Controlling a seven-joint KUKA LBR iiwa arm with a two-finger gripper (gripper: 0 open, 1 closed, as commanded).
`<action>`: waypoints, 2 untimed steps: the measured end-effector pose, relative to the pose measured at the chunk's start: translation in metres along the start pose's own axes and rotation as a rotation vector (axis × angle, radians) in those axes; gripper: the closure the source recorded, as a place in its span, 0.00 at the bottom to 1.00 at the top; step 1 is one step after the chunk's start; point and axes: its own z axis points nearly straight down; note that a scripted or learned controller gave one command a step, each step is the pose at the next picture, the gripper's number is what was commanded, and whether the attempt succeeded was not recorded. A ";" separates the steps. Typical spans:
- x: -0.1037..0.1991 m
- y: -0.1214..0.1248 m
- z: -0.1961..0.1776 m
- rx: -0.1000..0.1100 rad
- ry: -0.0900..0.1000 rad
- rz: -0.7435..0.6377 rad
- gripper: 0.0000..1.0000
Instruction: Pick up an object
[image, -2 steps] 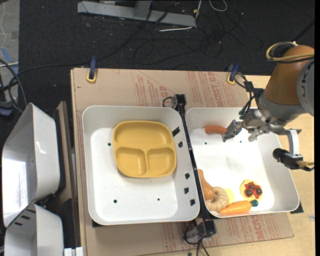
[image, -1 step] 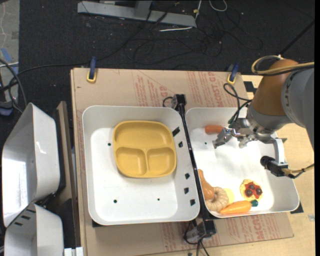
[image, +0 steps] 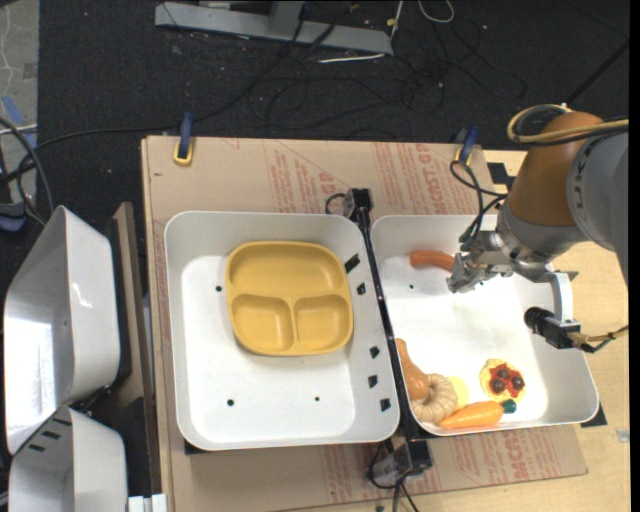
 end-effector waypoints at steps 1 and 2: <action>-0.001 -0.002 -0.064 -0.005 -0.001 -0.001 1.00; -0.001 -0.001 -0.097 -0.003 -0.001 -0.001 1.00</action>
